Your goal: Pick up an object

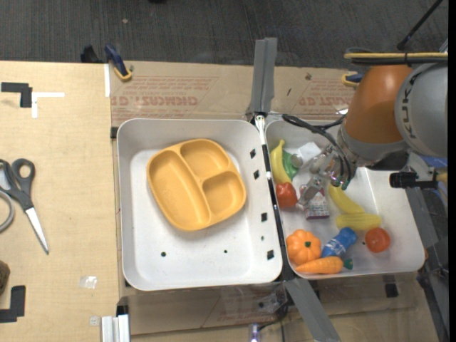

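Note:
The right bin (pixel 390 191) holds several toy foods. A yellow-green corn piece (pixel 280 161) and a red tomato (pixel 286 195) lie along its left wall. An orange pumpkin (pixel 303 245), a carrot (pixel 319 266) and a blue bottle (pixel 338 244) sit at the front, with a red-orange ball (pixel 377 240) to their right. A yellow banana (pixel 349 206) lies mid-bin. My gripper (pixel 318 184) is low in this bin, just above a small pinkish-grey packet (pixel 317 206), between the tomato and the banana. A white scrap (pixel 308 150) lies behind it.
A yellow divided plate (pixel 196 184) lies in the left bin (pixel 128 212). Scissors (pixel 27 198) rest on the wooden bench at far left. A blue clamp (pixel 117 61) sits at the back, and a grey divider bar (pixel 263 84) runs between the bins.

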